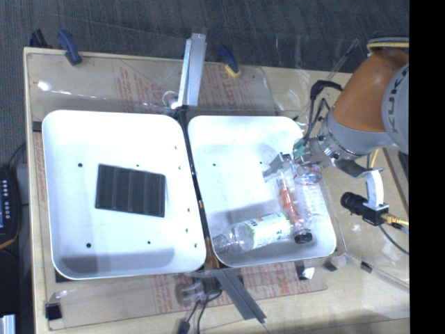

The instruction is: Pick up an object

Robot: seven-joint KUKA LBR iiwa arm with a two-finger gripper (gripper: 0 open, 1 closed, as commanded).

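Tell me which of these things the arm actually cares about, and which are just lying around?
In play: gripper; clear plastic bottle and orange-tinted bottle, both in the right bin.

Lying about: dark ribbed panel in the left bin; blue clamps.

Bottles (pixel 278 214) crowd right bin (pixel 222 152) near corner, its left half open

Right white bin (pixel 222 134) sits under the claw (pixel 277 167), left white bin (pixel 62 138) well off to its left. Up and left of it, a metal bar (pixel 192 68) stands between two blue clamps (pixel 69 48) on the wooden bench (pixel 104 75).
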